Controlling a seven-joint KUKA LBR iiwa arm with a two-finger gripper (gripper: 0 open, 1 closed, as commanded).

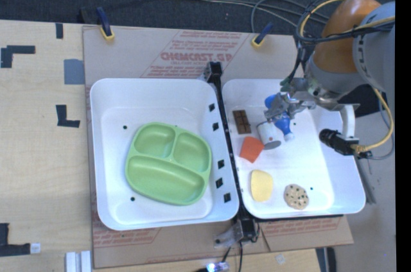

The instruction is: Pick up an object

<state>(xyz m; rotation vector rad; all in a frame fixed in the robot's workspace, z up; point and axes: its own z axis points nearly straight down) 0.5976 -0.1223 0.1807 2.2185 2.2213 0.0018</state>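
Note:
The right bin [334, 168] holds several small objects. A brown chocolate bar [241, 121] lies near the divider, with an orange-red block [251, 149] below it. A yellow piece [261, 185] and a speckled cookie [295, 196] sit near the front. A grey-white cylinder [268, 135] with a blue part [283, 123] lies in the bin's middle. My gripper [287, 109] is right over this blue and grey object, reaching in from the right. Whether it touches the object is unclear.
The left bin [109, 104] holds a green divided plate [168, 163]. A black divider [221, 136] runs between the bins. A black fitting with cables [337, 141] hangs over the right bin's right side. Clamps [104, 27] pin the cardboard at the back.

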